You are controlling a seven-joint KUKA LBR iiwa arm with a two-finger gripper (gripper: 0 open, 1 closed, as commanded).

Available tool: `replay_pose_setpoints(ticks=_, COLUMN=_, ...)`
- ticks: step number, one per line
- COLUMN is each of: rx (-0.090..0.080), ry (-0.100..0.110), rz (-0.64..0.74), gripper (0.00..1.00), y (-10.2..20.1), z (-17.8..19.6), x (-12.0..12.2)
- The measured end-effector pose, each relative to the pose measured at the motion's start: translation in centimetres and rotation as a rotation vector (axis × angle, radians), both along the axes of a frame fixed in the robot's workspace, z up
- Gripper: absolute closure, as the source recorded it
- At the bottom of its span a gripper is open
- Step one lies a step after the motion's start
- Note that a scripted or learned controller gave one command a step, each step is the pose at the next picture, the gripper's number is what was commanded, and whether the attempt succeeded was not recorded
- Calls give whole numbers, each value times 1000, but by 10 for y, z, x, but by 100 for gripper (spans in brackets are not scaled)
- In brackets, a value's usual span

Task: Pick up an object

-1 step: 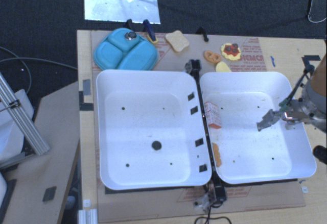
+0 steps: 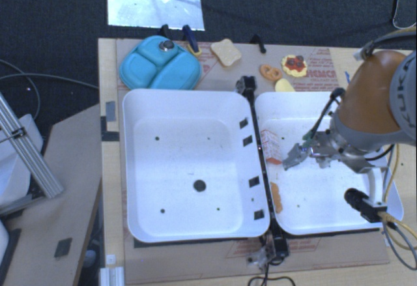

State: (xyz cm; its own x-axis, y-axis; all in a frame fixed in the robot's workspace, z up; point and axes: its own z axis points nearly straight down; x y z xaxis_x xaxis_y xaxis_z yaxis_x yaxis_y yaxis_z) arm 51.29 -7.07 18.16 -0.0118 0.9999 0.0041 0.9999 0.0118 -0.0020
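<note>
My gripper [image 2: 291, 158] hangs low over the middle-left of the right bin [image 2: 365, 223], with the grey arm and its orange band [image 2: 371, 99] coming in from the right. Just left of its tip lies a small red-orange piece [image 2: 274, 161], below a crumpled clear wrapper with red print [image 2: 270, 143]. I cannot tell whether the tip touches the piece. A small orange toy food item [image 2: 276, 197] lies nearer the front, against the bin's left wall. In the left bin [image 2: 140, 167] a small dark round object [image 2: 199, 185] rests on the floor.
Behind the bins lie a blue divided plate [image 2: 159, 64], a toast slice [image 2: 226, 52], a pretzel [image 2: 270, 71], a small tart [image 2: 294, 64] and a yellow piece [image 2: 284, 86]. A black divider with clips [image 2: 256, 148] runs between the bins.
</note>
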Motion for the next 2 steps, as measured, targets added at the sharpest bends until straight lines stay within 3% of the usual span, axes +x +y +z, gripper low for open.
replay_pose_setpoints(ticks=1, rx=-5, ry=-2, rz=-12, gripper=0, y=-36, z=-90, x=18)
replay_pose_setpoints(ticks=2, rx=-10, ry=-16, rz=-13, gripper=0, y=-128, z=-93, x=89)
